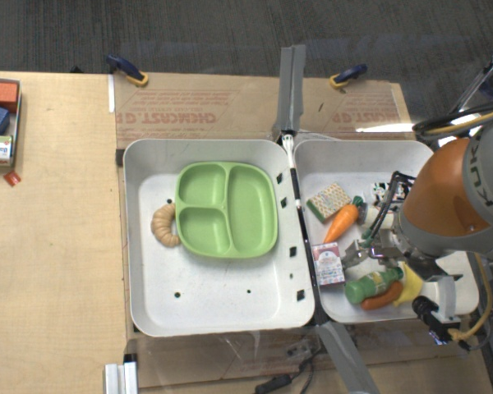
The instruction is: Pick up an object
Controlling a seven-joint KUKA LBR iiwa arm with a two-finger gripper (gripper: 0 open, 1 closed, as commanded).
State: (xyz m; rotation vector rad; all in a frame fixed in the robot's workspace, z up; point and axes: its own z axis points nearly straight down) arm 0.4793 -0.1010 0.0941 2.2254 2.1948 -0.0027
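Two white bins point(148, 302) on a cardboard-covered bench point(49, 245), dark carpet behind, jaws point(370, 249) state unclear

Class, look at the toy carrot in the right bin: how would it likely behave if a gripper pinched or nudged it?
The carrot tapers to a point, so pinched there it would probably slip. Its rounded body looks apt to roll when nudged. It seems a rigid, light plastic toy, unlikely to bend.

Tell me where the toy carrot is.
The carrot lies in the right bin, near its middle toward the divider, just below the small patterned cracker and above the pink carton.
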